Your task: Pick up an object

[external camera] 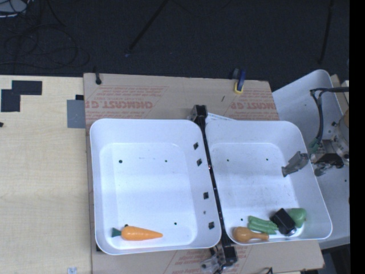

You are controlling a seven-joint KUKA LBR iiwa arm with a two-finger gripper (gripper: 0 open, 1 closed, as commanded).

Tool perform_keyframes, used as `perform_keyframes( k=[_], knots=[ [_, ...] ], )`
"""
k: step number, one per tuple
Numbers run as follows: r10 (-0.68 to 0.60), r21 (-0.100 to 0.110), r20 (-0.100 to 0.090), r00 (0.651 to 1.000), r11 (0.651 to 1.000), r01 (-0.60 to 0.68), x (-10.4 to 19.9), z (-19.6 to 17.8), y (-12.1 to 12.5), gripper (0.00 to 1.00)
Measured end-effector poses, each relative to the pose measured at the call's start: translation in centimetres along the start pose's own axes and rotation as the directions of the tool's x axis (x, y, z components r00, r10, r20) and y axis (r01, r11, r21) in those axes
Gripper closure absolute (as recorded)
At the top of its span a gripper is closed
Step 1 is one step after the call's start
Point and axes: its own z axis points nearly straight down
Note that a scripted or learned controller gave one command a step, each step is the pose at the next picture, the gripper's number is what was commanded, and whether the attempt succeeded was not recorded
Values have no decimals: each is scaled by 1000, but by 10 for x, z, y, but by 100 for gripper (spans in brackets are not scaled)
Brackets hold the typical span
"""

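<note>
An orange carrot (pixel 141 233) with a green top lies in the left bin (pixel 102 153), near its front left corner. In the right bin's (pixel 256 133) front right corner several things are bunched together: a tan pear-shaped piece (pixel 250 235), a green pod-like vegetable (pixel 263 225), a black block (pixel 283 221) and a light green piece (pixel 297 214). My gripper (pixel 305 162) hovers at the right bin's right rim, about mid-depth, well behind that cluster. Nothing shows in its grasp.
Both bins rest on a cardboard sheet (pixel 171 99) over the wooden bench (pixel 40 181). A black divider (pixel 208 181) runs between the bins. A blue and yellow clamp (pixel 239 81) stands at the cardboard's back edge. Cables (pixel 319 113) hang by the arm at right.
</note>
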Motion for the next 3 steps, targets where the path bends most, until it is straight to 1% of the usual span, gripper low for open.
perform_keyframes(
  k=[1,2,3],
  knots=[
    [-8,0,-2,1000,1000,8,70,56,70,0],
    [1,0,1,1000,1000,-1,83,151,129,0],
    [-1,2,1,1000,1000,1,83,142,129,100]
  ],
)
